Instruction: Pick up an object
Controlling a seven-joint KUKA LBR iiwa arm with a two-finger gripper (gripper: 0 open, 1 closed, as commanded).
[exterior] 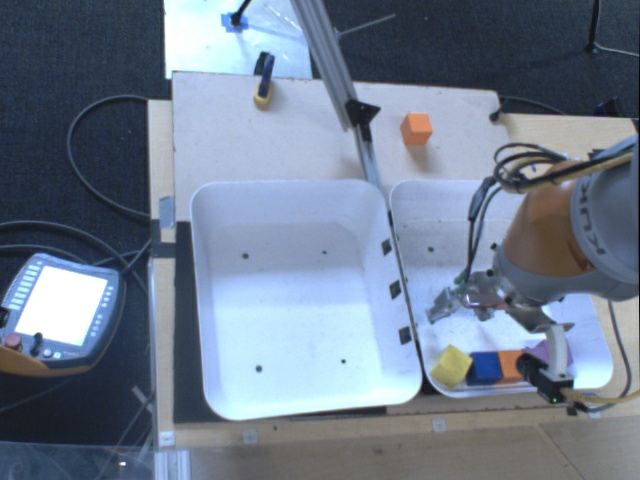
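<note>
My gripper (449,304) hangs over the middle of the right bin (430,218), its metal tip pointing toward the divider between the bins. Nothing shows in its grasp. Along the right bin's front wall lie a yellow block (452,365), a blue block (486,367) and an orange block (511,364) in a row. A small purple piece (538,351) lies at the right end, partly hidden by the wrist. The yellow block lies just in front of the gripper's tip and apart from it.
The left bin (215,268) stands beside the right one. An orange cube (416,128) and a yellow and black clamp (264,80) rest on the bench behind the bins. A slanted metal rod (335,63) crosses above the divider. A teach pendant (55,308) lies far left.
</note>
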